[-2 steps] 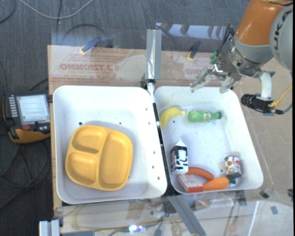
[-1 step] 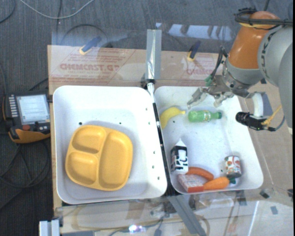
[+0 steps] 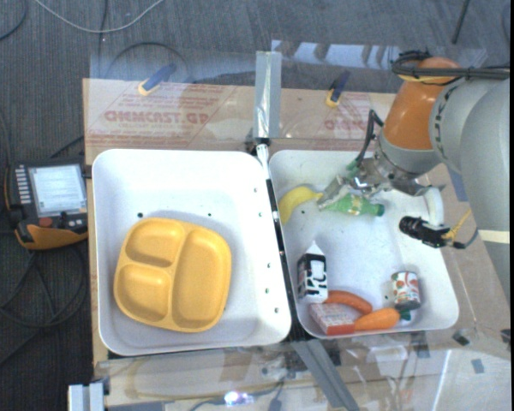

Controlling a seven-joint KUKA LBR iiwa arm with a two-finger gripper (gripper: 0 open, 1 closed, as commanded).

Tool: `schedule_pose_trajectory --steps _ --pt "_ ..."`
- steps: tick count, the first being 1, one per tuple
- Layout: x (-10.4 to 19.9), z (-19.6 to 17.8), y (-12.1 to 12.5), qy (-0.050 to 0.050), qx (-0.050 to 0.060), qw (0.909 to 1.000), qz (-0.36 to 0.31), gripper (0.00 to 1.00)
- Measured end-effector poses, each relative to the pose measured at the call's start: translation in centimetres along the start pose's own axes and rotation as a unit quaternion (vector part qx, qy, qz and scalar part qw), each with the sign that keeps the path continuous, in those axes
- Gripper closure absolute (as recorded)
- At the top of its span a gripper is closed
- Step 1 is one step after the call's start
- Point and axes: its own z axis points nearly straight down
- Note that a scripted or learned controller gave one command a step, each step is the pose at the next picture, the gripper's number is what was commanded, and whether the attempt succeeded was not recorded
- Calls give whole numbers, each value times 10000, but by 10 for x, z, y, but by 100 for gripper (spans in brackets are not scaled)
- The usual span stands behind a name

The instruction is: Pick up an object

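I count two white bins side by side on the bench (image 3: 180, 114). The left bin (image 3: 120, 165) holds one item: a yellow compartment tray (image 3: 173, 272) with three sections, lying flat toward the near left.

The right bin (image 3: 445, 302) holds, by my count, seven loose items:
- one yellow banana-shaped piece (image 3: 296, 200) at the far left corner, against the wall;
- one green object (image 3: 361, 204) lying on its side at the far end, directly beneath the gripper (image 3: 349, 187);
- one small black-and-white bottle (image 3: 312, 276) standing near the left wall;
- one reddish sausage-shaped piece (image 3: 349, 300) just beside the bottle;
- one pink box (image 3: 332, 317) at the near edge;
- one orange carrot (image 3: 377, 319) touching the box's right side;
- one small printed can (image 3: 404, 289) upright at the near right.

One arm (image 3: 463, 127) reaches in from the right, orange band above the wrist. The gripper sits low over the green object, and I cannot tell whether the fingers are spread or closed, nor whether they touch it; the metal parts blur together there. The green object's far end is covered by the gripper. One black fitting (image 3: 421, 228) with a cable hangs beside the bin's right wall.

Off the bench, at left on the floor, I see one handheld controller (image 3: 47, 197) with a lit screen.
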Motion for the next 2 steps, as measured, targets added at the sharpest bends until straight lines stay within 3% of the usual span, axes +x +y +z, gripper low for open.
schedule_pose_trajectory --steps 1,2 --pt "-36 5 1 -27 -33 9800 -1990 0" --pt "-35 -6 2 -16 -54 9801 -1983 100"
